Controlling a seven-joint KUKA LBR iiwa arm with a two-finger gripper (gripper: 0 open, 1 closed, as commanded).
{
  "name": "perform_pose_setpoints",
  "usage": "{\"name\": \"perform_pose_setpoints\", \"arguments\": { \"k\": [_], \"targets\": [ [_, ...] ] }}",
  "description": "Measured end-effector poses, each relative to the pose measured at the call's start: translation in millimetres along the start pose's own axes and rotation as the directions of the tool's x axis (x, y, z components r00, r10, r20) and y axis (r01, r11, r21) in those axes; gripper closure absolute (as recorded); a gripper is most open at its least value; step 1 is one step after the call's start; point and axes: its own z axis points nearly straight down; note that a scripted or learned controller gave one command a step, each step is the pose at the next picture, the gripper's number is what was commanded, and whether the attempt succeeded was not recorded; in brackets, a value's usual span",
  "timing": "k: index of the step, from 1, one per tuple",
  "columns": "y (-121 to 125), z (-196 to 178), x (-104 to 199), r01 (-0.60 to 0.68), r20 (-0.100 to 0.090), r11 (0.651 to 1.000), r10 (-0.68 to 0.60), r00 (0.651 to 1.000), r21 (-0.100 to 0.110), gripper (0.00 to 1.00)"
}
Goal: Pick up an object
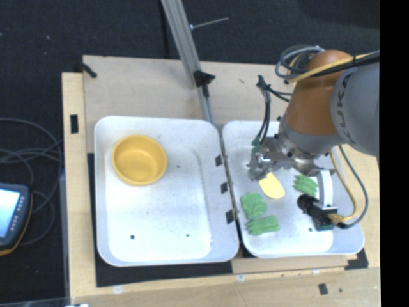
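Grey arm (319, 120) hides much of the right bin (348, 242); whether its fingers (260, 166) are parted is unclear.

The two bins (156, 235) looked like smooth white plastic, faintly speckled with dark flecks. The yellow bowl (140, 159) seemed matt plastic. The bench (140, 88) looked like pale unpainted wood or board, matt. The slanting post (182, 34) was dull grey metal. The arm's orange band (313, 101) had a soft sheen; its grey shell (358, 107) was smooth and matt. The green pieces (254, 204) looked ridged, the yellow piece (272, 187) smooth and matt. The gripper (261, 165) looked like bare metal.
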Motion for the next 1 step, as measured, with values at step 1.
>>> {"name": "perform_pose_setpoints", "arguments": {
  "k": [1],
  "targets": [
    [13.5, 7.3, 47.9, 0.0, 0.0, 1.0, 0.0, 1.0, 0.0, 1.0]
  ]
}}
